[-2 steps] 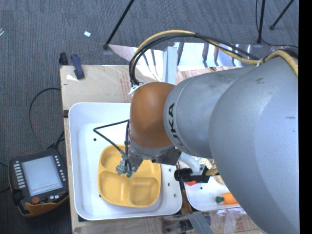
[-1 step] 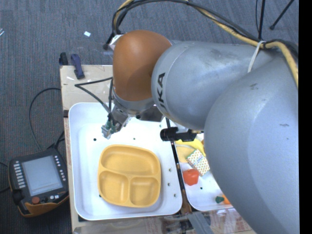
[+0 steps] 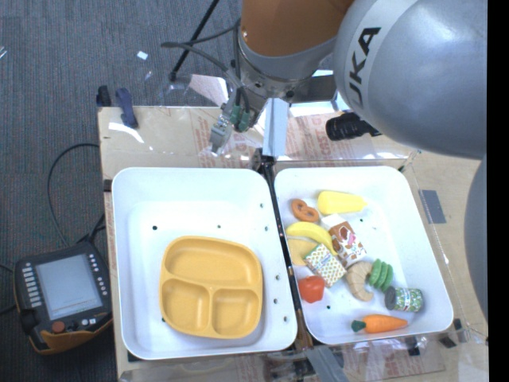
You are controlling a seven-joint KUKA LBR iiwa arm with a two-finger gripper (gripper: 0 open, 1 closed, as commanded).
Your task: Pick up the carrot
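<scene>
Arm (image 3: 413, 54): my grey link sits high at upper right, far above my jaws.
Orange band (image 3: 290, 14): directly above my wrist.
Gripper (image 3: 253, 130): I hang pointing down, nothing visibly between my fingers.

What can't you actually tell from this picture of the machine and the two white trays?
- Gripper: in the camera view it hangs behind the bins' far edge; glare and the arm's bulk obscure its fingers.
- Arm: cut off by the top and right edges.
- Small can beside the carrot: label too small to read.
- Yellow item under the banana: mostly covered, so unidentifiable.
</scene>
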